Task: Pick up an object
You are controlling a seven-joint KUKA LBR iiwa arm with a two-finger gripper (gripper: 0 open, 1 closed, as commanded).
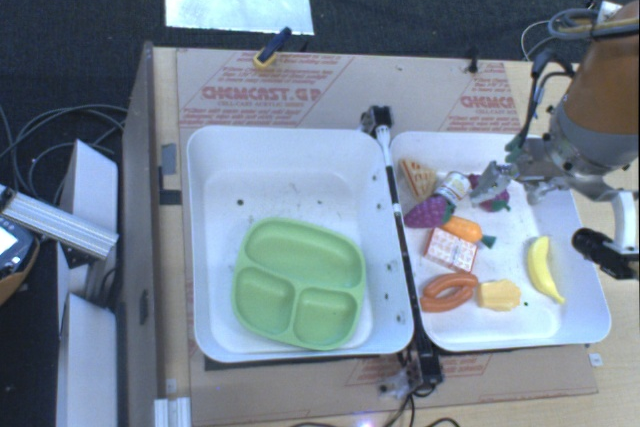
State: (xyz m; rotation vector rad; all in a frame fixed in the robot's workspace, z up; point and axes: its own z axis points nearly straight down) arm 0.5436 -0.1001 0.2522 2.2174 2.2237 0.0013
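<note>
While my arm reaches in from the right edge of the frame, my hand [497,179] hangs low over the upper part of the right bin [585,315], just beside a small jar [453,186] and a dark red toy [495,202]; I cannot tell whether it is clenched or released. Below it lie a purple grape bunch [428,211], a carrot [463,229], a banana [541,267] and an orange ring [449,290], and a green divided plate [298,281] sits in the left bin [215,170].
</note>
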